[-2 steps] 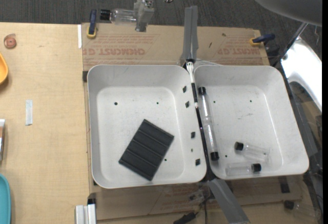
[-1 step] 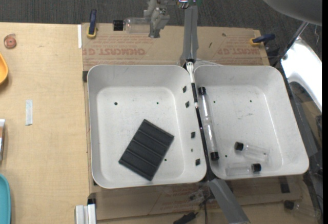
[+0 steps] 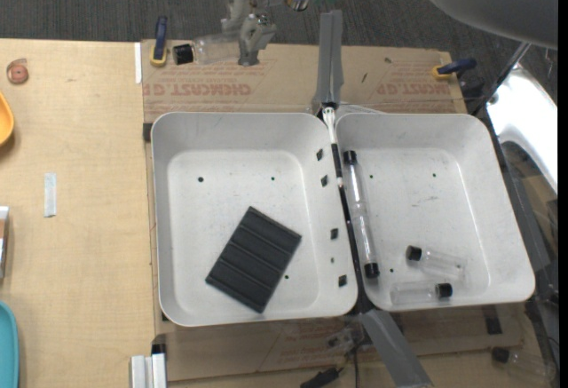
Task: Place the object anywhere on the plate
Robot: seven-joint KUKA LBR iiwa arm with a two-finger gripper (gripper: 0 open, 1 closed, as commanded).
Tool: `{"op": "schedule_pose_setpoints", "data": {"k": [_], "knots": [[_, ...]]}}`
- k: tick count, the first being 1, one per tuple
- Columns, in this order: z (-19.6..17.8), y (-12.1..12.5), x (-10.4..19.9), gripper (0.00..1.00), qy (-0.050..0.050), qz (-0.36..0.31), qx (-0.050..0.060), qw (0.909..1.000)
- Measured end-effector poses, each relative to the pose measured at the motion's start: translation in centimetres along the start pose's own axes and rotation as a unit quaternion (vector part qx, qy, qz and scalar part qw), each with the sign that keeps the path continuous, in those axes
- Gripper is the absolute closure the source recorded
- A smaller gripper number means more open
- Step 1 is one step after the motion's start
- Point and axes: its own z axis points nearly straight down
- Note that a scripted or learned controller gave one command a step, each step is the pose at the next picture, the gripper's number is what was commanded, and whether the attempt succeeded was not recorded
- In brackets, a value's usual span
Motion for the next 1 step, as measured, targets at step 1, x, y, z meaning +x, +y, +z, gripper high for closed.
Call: {"op": "schedule_pose_setpoints", "data": {"k": [1], "knots": [[-0.93, -0.16, -0.12, 1.00, -0.002, 0.002, 0.000, 1.0000]]}}
